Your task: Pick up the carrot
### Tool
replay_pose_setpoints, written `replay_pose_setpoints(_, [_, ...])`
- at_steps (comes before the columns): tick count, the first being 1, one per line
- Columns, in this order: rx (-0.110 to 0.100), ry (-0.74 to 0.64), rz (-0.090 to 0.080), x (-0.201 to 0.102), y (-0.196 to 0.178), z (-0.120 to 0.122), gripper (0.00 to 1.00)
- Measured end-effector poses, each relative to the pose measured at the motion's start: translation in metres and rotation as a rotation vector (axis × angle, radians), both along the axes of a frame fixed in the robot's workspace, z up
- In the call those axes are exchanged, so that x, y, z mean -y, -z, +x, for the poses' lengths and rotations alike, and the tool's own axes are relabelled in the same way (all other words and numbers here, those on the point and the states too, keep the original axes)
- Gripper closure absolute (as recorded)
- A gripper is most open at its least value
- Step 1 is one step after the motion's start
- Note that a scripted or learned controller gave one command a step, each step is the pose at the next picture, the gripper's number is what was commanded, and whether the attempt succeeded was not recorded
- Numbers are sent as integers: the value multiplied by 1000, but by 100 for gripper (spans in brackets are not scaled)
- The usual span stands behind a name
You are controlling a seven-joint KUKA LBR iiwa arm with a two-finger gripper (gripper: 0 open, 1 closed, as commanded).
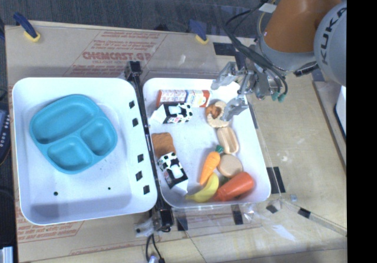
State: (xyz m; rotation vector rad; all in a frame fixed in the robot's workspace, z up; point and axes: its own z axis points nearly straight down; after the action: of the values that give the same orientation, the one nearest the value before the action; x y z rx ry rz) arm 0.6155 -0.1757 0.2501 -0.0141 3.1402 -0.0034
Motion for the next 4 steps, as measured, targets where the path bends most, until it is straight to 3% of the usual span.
replay_pose_setpoints(1, [-1, -320, 3, -9, 158, -45, 0])
replay_pose_setpoints(2, [0, 96, 3, 2, 157, -87, 0])
replay_pose_setpoints(3, [16, -166, -1, -24, 155, -132, 0])
replay_pose_setpoints(4, [14, -176, -1, -25, 145, -131, 100])
